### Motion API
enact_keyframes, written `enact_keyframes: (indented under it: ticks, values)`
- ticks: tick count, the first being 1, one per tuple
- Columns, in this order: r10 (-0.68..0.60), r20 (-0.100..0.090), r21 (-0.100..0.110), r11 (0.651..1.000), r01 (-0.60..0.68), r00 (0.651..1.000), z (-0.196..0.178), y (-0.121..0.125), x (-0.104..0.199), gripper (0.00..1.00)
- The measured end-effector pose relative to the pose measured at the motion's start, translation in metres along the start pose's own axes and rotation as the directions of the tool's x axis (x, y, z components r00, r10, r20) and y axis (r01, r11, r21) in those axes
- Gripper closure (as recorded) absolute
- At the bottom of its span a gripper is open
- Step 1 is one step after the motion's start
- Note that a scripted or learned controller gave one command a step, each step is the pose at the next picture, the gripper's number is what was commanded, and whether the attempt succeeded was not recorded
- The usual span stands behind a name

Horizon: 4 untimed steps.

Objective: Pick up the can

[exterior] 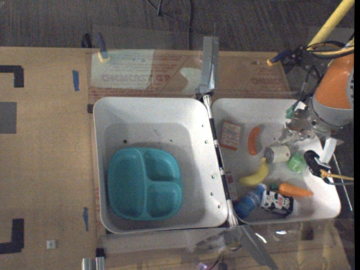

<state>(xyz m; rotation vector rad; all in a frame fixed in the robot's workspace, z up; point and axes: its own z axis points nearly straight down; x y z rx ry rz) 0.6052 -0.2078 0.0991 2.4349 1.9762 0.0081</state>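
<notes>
End effector (296, 133) just above can (277, 153), fingers unclear

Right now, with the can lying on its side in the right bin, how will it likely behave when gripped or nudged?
The can lies on its side, so a nudge would probably roll it. Its smooth round wall may slip between fingers. The banana touching it might block rolling that way.

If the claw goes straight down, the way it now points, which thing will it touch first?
Most likely the can, which lies on its side just below and left of the claw. Depth is hard to judge from this slanted view, so it may instead land on the bin floor beside it.
</notes>
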Motion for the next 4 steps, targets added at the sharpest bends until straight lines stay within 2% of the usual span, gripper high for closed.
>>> enact_keyframes:
  ticks: [1, 2, 3, 4]
  values:
    - [0.000, -0.002, 0.001, 1.000, 0.000, 1.000, 0.000, 0.000, 0.001, 0.00]
    - [0.020, -0.010, 0.004, 1.000, -0.020, 1.000, 0.010, -0.009, 0.000, 0.00]
    - [-0.389, 0.001, 0.001, 0.921, 0.389, 0.921, 0.002, 0.048, 0.022, 0.00]
    - [-0.310, 0.000, 0.002, 0.951, 0.310, 0.951, 0.011, -0.004, 0.023, 0.00]
